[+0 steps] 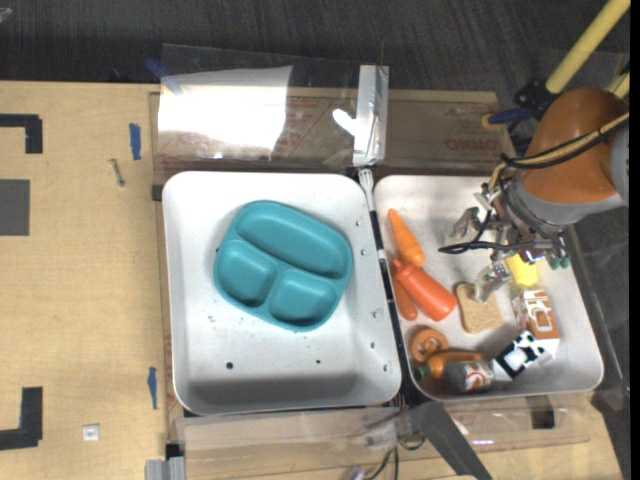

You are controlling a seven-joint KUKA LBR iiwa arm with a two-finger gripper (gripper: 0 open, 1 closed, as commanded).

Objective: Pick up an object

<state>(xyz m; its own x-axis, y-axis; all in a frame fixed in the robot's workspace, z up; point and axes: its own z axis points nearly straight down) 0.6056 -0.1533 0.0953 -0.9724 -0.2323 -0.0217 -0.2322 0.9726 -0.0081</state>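
At the near wall of my right-hand shallow white bin [432, 200] lies a dark bottle-shaped toy with a red and white label [466, 373]. An orange pretzel-like ring [428, 346] touches its left end, and a black and white blocky toy [525, 353] sits at its right. Just behind them lie a tan slice of toy toast [480, 310] and a small orange and white carton [537, 311]. Two orange toy carrots [420, 286] lie end to end along the bin's left wall. My gripper [492, 258] hangs low over this bin, just above the far edge of the toast, below my grey arm's orange band [572, 148]. I cannot tell how far it is open or whether it has hold of anything. The left shallow white bin [200, 348] bears one teal divided plastic plate [283, 263], well apart from my gripper.
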